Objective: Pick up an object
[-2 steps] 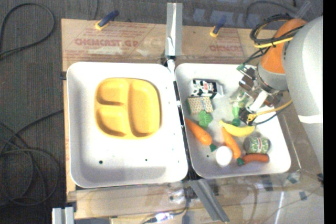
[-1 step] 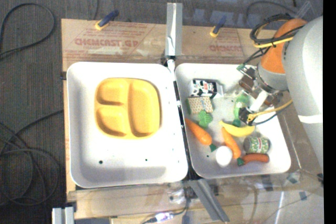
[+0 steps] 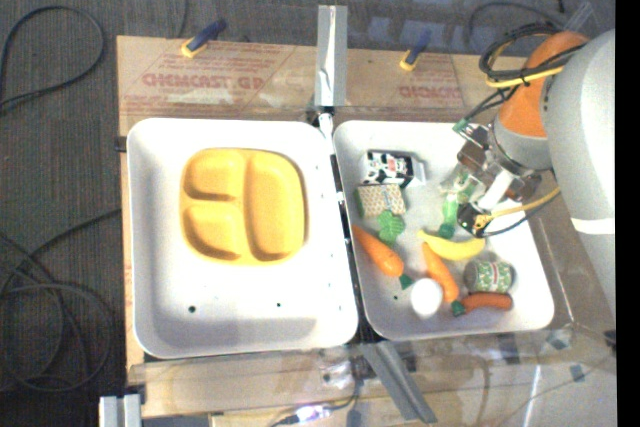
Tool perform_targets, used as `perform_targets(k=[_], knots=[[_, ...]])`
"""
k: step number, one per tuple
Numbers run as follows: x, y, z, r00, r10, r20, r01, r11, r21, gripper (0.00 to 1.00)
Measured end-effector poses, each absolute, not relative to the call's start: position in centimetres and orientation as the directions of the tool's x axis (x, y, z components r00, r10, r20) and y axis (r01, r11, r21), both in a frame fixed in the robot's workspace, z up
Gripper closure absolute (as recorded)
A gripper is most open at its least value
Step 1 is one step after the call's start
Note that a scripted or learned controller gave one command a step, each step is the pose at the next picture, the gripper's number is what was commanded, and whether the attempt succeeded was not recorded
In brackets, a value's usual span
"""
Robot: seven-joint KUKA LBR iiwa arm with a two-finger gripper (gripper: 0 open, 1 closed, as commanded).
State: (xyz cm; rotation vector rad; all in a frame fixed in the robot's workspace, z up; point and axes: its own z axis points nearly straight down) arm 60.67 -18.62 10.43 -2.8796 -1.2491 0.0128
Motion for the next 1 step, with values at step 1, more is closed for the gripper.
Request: perform_targets(k=[1], knots=[[61.97, -11.45, 21.82, 0.585, 0.811, -0.002, 0.811, -0.585, -0.002, 1.0]])
